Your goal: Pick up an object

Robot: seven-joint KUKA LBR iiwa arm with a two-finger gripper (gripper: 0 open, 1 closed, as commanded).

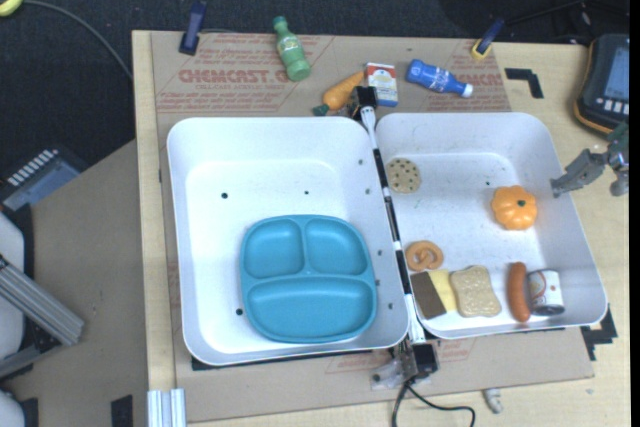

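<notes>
— Which step are you on?

— The very start, by my reckoning. My gripper [585,170] sits at the three o'clock edge of the right bin [470,130], over its rim, and nothing lies between my fingers. Whether they stand wide or narrow I cannot tell; they are small and blurred at the frame's side.

— What is there to take?

— The small orange pumpkin [514,208] is nearest, just toward nine o'clock of me, standing alone on the bin floor. Along the six o'clock wall runs a crowded row: a pretzel [424,256], a cracker [474,292], a sausage [517,291] and a little can [545,292]. A round cookie [403,175] lies near the divider at ten o'clock. The left bin [200,215] bears a blue divided plate [307,277].

— And your next move?

— I judge the pumpkin best. It calls for swinging inward over it, descending, and closing about its round sides, which may slip.

— How is your arm placed?

— Hardly reaching in, with just the gripper tip pointing toward nine o'clock
</notes>
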